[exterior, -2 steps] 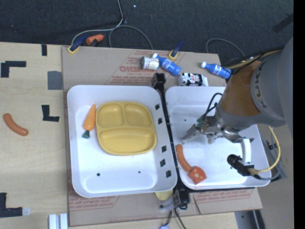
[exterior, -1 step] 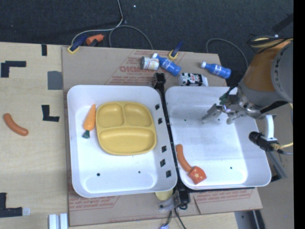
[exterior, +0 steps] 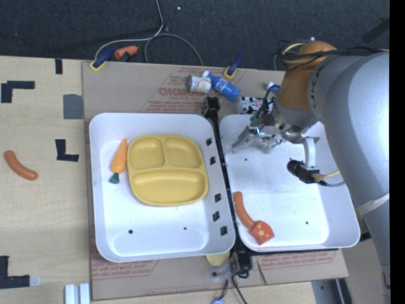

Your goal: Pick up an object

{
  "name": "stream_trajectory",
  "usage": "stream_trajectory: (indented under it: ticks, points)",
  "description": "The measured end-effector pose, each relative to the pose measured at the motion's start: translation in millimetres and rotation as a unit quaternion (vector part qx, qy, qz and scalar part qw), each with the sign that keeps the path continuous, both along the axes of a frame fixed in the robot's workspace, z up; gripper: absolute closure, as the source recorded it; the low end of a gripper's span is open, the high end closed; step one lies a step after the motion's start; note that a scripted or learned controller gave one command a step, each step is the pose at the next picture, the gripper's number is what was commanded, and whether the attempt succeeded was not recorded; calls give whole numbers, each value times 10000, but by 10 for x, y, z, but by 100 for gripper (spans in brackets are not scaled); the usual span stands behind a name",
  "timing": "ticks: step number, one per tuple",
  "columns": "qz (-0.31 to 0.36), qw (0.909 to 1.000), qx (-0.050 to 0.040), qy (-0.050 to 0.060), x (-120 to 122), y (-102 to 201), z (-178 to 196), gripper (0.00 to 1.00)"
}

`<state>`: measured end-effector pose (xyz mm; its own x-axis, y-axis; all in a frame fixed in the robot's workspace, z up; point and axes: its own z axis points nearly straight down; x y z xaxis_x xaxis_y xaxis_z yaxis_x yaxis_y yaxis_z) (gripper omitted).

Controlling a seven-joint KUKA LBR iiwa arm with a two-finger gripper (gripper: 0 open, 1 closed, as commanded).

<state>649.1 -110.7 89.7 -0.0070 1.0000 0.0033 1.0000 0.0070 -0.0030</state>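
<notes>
So the hand [exterior: 256,138] is hanging over the back of the right bin [exterior: 338,233] with its fingers spread apart and nothing between them, while the only stuff in that bin, the orange sausage [exterior: 241,209] and the little orange-red block [exterior: 262,232] touching its end, lies well away at the front left corner. My worry is it just drops and pinches bare bin floor, since it's nowhere near them. And if it goes for that pair, they sit right against the bin wall, so a finger could clip the rim or nudge both away.
</notes>
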Motion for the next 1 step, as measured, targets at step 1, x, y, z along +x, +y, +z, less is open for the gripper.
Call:
stream_trajectory:
  ticks: [1]
  points:
    - [-22, 10000, -23, -18, 200, 101, -47, 0]
